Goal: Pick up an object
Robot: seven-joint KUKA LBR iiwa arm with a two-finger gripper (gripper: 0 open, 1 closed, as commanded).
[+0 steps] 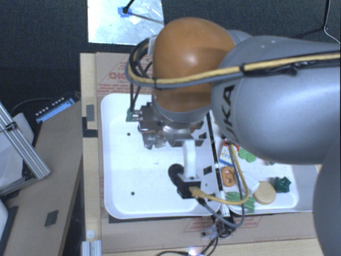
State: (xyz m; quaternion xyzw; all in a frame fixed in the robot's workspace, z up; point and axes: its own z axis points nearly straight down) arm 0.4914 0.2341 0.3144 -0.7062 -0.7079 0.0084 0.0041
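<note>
My gripper [155, 136] hangs over the left bin [123, 164], near its middle, under the big orange and grey wrist that hides most of it. No object shows between it and the bin floor. The loose objects lie in the right bin [292, 200]: a tan round disc [265, 192], a dark green piece [282, 184], a light green piece [246, 154], a small orange item [229, 176], a pale green piece [233, 198] and a white packet with red and blue print [228, 152]. The arm covers the far part of that bin.
Both bins rest on a cardboard sheet [109, 73]. An aluminium frame [22, 143] stands off the bench at the left. A shiny foil sheet [125, 15] lies beyond the bins at the top. The left bin's floor shows a few small dark specks.
</note>
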